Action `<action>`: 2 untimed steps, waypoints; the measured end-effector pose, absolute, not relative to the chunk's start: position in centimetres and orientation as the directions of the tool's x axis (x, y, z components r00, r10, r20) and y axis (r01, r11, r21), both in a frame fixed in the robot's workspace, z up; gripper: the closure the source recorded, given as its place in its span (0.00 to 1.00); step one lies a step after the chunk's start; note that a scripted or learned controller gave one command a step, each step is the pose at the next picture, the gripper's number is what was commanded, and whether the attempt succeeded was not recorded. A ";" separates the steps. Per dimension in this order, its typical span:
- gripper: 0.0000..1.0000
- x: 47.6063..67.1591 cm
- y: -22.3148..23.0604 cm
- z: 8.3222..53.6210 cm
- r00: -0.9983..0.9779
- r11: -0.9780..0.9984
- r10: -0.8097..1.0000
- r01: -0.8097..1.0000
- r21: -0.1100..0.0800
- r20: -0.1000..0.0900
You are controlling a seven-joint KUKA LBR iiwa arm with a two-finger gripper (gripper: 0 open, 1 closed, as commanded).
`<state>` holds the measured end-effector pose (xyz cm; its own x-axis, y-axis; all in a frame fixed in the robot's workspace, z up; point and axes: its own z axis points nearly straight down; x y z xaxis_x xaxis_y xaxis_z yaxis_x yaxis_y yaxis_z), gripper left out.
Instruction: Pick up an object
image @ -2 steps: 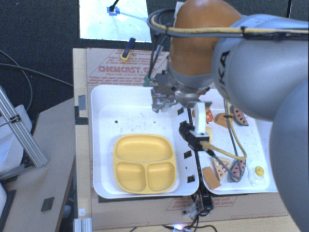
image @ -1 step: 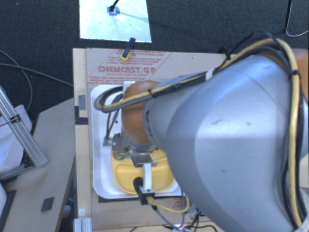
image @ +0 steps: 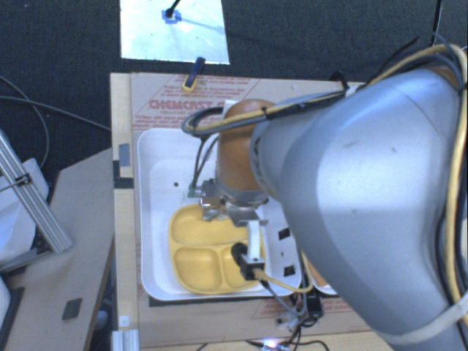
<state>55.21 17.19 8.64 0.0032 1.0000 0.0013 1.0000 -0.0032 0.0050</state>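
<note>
The big grey arm point(image: 365, 196) blocks the second white bin completely. It also covers the three o'clock part of the yellow compartment tray point(image: 201, 258).

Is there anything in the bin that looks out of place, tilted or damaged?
Nothing stands out. A yellow divided tray lies flat in the left white bin, intact as far as it shows, with no spill on the bin floor. The gripper is low over the tray's far end, and the arm hides the bin's right part.
</note>
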 end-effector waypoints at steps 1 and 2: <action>1.00 58.0 12.4 8.7 -0.001 0.001 1.000 1.000 -0.007 0.009; 1.00 49.0 11.3 8.9 0.002 -0.002 1.000 1.000 0.025 0.001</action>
